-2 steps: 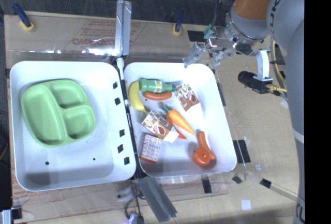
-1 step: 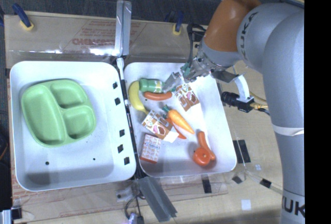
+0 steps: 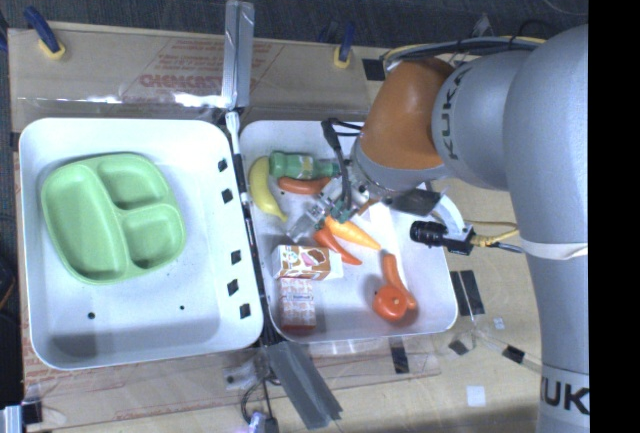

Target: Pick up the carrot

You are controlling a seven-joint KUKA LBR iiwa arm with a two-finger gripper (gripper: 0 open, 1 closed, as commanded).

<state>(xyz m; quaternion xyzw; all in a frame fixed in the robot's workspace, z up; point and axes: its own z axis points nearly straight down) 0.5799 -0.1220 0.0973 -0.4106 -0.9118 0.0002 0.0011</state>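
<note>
Hovering my fingers [image 3: 335,209] low over carrot [image 3: 352,231] in right bin [image 3: 440,321], lining up grasp; fingers' spread: cannot tell.

There were two white bins [image 3: 120,321], one green plate [image 3: 110,213], one banana [image 3: 262,189], one carrot [image 3: 352,232], one green bottle [image 3: 298,164], one sausage [image 3: 302,186], two small cartons [image 3: 303,262] and one orange spoon [image 3: 393,293].

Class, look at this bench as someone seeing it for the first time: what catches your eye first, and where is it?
The big grey arm with its orange band reaches in from the right over the right white bin. Its gripper sits low beside the orange carrot among toy foods. In the left white bin lies a pale green divided plate.
</note>
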